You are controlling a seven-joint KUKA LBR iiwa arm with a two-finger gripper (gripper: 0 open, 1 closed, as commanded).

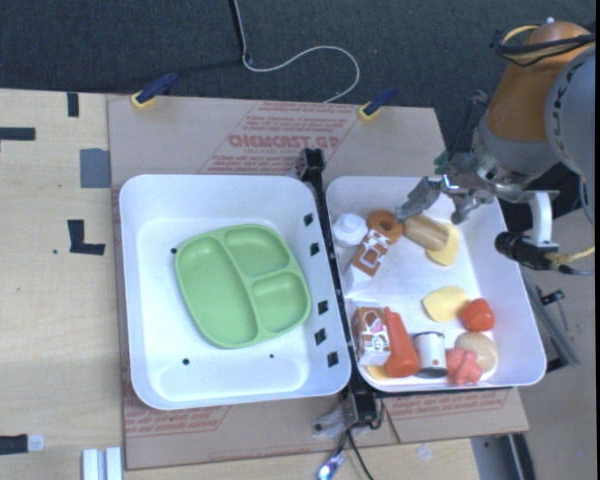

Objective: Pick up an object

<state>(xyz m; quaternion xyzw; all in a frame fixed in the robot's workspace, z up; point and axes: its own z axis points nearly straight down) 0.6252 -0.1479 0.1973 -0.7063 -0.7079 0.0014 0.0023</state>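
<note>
My gripper (pixel 442 200) hangs over the back of the right bin (pixel 516 298), fingers spread open with nothing between them. Just below it lie a tan bread roll (pixel 427 232) and a yellow piece (pixel 443 253). To their left sit a brown ring-shaped toy (pixel 383 222), an orange-and-white carton (pixel 370 254) and a white cap-shaped object (pixel 348 228). Nearer the front are a yellow wedge (pixel 444 303), a red tomato (pixel 477 314), a peach-coloured ball (pixel 477 346), a red bottle (pixel 399 351) and a small printed box (pixel 373 333).
The left bin (pixel 150 268) holds a green divided plate (pixel 243 284). A black divider with clips (pixel 325 268) runs between the bins. Cardboard (pixel 270 138) lies under both bins, held by blue-and-yellow clamps (pixel 154 89). A white cable (pixel 300 58) trails across the dark floor behind.
</note>
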